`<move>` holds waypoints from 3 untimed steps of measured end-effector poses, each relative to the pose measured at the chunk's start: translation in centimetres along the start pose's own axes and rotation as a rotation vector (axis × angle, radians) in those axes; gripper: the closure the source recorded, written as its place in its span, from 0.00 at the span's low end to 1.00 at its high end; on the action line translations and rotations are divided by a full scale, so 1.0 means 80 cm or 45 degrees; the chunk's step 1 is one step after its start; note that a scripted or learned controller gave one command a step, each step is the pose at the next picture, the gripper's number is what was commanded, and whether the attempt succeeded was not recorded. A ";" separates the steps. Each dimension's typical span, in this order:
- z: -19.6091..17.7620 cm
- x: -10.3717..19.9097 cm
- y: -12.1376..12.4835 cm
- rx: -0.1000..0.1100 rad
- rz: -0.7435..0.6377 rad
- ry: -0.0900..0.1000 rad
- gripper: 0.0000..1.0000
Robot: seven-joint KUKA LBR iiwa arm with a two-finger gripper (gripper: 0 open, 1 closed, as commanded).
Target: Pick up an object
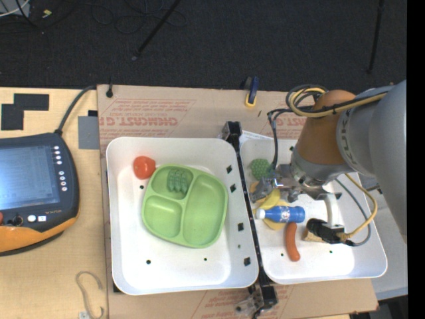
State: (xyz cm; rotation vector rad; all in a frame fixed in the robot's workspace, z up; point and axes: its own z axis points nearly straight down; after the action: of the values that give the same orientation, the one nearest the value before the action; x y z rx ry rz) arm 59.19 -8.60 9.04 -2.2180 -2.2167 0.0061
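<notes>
**Arm down among the toys in the right bin**

The gripper (287, 186) sits low in the right bin (345, 268), just above the blue bottle (282, 214). Whether it has anything clamped I cannot tell; the wrist hides it. Beside the bottle lie a yellow banana (271, 198), a green broccoli piece (260, 169) up-left, and a red sausage (292, 242) just below. This looks like the reach-and-grasp step; next comes a firm close and a straight lift. The cardboard behind the bins carries red print, upside down and unreadable. The bottle's label is too small to read.
</notes>
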 end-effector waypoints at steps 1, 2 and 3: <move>-0.015 -0.003 0.000 0.000 0.008 0.001 1.00; -0.067 -0.004 -0.001 -0.008 0.010 -0.001 1.00; -0.123 -0.002 -0.009 -0.010 0.004 -0.001 1.00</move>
State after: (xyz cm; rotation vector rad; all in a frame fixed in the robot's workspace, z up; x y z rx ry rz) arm 58.57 -8.75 18.91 -2.2261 -2.2173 -0.0014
